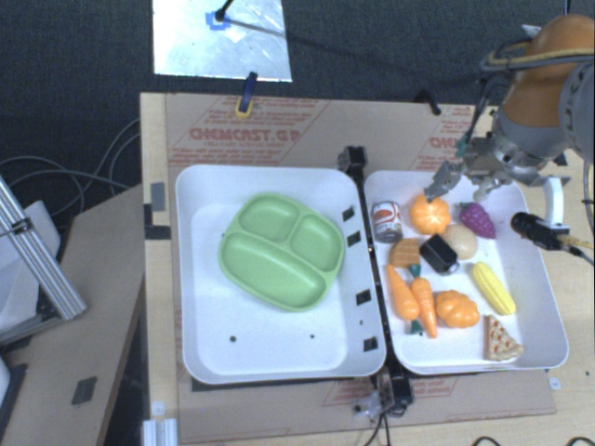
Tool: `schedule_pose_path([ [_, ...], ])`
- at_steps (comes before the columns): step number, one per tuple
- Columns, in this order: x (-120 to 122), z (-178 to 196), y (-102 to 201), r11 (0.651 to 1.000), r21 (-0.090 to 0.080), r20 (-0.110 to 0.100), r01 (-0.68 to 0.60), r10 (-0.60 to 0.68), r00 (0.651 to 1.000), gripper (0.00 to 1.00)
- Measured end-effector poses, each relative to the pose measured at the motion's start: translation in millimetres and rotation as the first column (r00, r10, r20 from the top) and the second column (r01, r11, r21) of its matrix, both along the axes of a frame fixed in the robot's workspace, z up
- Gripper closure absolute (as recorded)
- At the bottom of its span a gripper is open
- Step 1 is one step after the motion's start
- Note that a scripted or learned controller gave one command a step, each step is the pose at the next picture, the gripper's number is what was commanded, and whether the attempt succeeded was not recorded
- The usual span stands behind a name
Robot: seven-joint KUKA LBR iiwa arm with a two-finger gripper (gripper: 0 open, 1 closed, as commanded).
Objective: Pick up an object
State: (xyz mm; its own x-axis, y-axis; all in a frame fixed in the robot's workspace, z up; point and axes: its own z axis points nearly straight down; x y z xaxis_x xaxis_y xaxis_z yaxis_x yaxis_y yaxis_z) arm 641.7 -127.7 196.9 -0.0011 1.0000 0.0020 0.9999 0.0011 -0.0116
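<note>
Over on the left, the left white bin (200,342) carries one thing, a green divided plate (282,250), lying flat near its middle. Across the black hinge strip, the right white bin (544,328) is crowded with toy food. By its left wall a small can (387,219) stands, and just beside it an orange pumpkin-shaped toy (429,215). Below that, a brown bread-like piece (406,252), then a black block (439,253) touching a pale round potato-like toy (460,242). Two carrots (415,301) lie side by side lower down, an orange pepper-like toy (456,308) next to them, a corn cob (493,287) to its right, a pizza slice (500,339) near the front corner, and purple grapes (477,218) toward the back. And there's the hand (462,183), reaching in from the right, fingers spread apart, grasping nothing, hanging above the back of the bin with one fingertip right over the pumpkin-shaped toy's top and the other beside the grapes. All of it on the cardboard-covered counter (279,137).
</note>
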Motion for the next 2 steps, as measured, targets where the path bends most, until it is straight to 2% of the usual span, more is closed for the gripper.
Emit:
schedule_pose_path([
  [1,3,9,0,1.000,-0.002,0.013,-0.002,0.002,1.000,0.00],
  [2,10,-35,4,1.000,-0.002,0.012,-0.006,0.006,1.000,0.00],
])
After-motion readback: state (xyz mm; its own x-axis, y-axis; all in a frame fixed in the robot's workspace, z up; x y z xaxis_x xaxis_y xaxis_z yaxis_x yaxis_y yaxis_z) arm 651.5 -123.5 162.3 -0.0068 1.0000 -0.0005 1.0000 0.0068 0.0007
